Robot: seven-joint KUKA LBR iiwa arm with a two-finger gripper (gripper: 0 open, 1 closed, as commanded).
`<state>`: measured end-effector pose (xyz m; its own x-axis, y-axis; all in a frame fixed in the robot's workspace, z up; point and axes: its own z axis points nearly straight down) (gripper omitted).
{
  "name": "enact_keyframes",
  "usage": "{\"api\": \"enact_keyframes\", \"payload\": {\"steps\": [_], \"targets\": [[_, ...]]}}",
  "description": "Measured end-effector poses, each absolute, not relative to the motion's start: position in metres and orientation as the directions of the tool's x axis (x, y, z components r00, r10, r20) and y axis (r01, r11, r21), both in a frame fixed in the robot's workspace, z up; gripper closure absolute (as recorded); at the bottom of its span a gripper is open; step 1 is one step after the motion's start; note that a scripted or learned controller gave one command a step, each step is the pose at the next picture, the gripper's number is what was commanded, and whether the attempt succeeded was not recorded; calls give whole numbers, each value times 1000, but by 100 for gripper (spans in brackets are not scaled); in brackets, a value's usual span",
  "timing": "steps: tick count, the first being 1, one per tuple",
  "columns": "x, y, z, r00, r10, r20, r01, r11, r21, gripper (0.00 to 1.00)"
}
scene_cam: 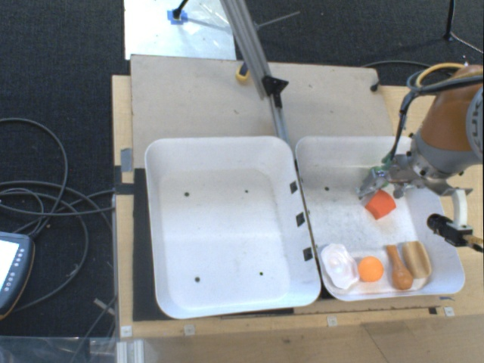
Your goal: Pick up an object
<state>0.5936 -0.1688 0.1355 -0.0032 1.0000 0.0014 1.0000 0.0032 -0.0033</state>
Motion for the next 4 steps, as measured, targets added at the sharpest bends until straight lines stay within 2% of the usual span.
{"api": "enact_keyframes", "payload": {"steps": [1, 4], "targets": [[595, -170, 150, -2, 1000, -1, 1000, 2, 4, 100], [598, -174, 287, -6, 1000, -2, 1000, 6, 7, 100]]}}
